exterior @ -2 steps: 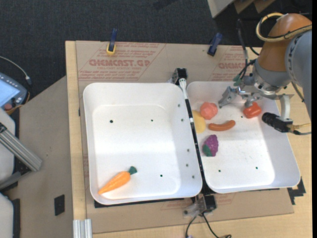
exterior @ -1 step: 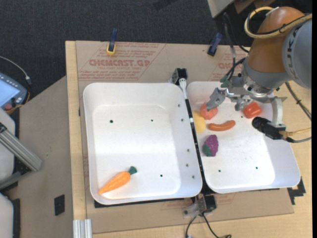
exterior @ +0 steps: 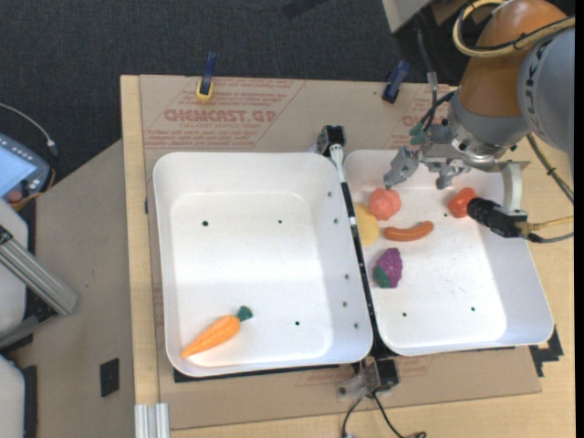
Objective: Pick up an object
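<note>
The gripper is seen spread and holding nothing above the right bin near its far rim. A toy tomato, sausage and grape bunch are crowded beside the divider, while open floor is left toward the near edge.

Dark grey carpeted floor is stretching behind the bench, a brown cardboard sheet with red lettering is lying flat under 2 blue clamps, and a silver aluminium rail is slanting in at left.
</note>
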`<state>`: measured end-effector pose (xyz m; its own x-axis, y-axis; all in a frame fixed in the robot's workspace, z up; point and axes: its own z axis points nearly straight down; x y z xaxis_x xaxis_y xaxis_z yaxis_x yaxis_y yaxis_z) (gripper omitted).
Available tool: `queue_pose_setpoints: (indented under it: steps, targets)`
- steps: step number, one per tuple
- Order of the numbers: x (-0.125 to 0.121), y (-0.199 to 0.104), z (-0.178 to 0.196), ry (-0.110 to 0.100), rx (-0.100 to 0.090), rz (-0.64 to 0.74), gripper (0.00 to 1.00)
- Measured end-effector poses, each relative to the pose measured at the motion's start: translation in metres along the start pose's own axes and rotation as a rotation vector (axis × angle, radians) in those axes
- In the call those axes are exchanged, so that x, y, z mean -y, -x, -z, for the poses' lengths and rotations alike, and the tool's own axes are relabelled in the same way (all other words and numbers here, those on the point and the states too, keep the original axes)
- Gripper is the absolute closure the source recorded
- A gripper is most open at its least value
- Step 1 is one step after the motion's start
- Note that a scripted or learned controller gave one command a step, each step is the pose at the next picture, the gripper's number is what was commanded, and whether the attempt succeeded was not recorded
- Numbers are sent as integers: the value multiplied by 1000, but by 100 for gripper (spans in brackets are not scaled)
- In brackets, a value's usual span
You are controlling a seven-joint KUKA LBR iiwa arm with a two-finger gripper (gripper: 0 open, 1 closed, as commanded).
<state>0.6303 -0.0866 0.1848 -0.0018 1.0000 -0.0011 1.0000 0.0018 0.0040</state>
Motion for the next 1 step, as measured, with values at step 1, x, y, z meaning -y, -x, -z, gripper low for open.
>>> queue_pose_setpoints:
  steps: [1]
  targets:
    - [-27, 47, 65, 7, 4, -5, 0]
